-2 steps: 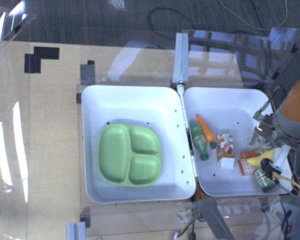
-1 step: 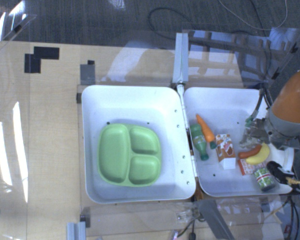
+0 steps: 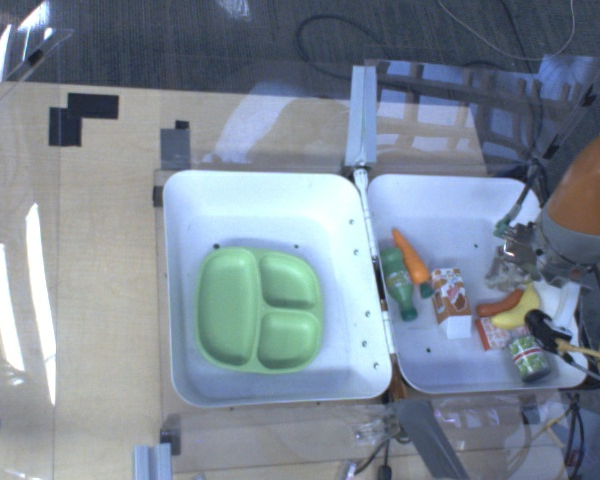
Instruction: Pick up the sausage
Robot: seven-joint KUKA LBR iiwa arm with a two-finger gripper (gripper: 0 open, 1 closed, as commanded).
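Observation:
The sausage, a short red-orange piece, lies at the right side of the right bin, pressed against a yellow banana. My gripper hangs just above and slightly behind the sausage, under the orange-banded wrist. I see nothing held in it.
In the right bin also lie an orange carrot, a green bottle, a small printed box, a red packet and a green can. The left bin holds a green divided plate. Cables run along the right edge.

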